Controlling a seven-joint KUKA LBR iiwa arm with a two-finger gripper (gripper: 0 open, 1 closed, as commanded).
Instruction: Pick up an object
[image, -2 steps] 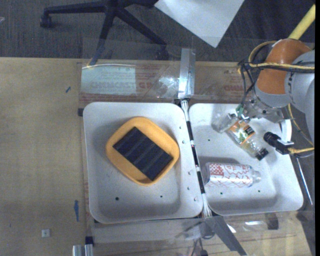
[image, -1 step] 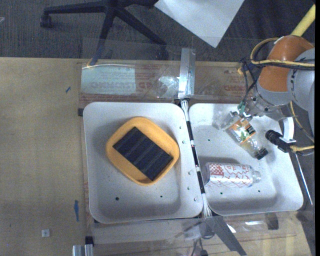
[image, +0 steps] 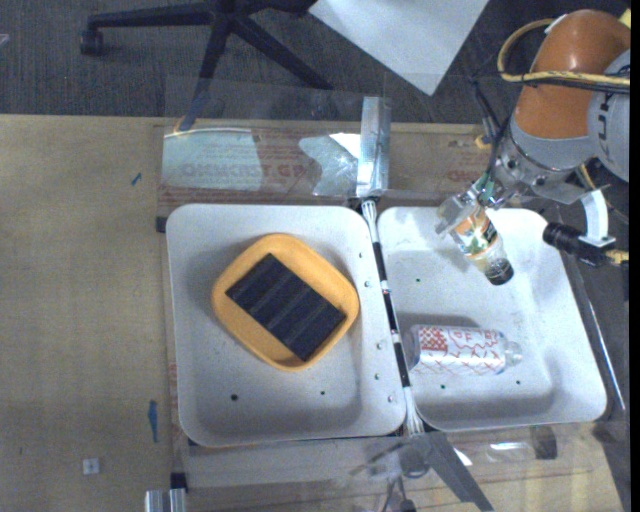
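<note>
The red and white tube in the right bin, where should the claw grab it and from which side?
Judging by its pose, grip the red and white tube across its narrow middle, coming straight down from above. It lies flat, lengthwise left to right, with bare right bin floor on both long sides.

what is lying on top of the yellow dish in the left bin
A dark ribbed rectangular pad lies flat across the middle of the yellow dish, leaving the dish's rim showing all round. Whatever sits under the pad is covered.
</note>
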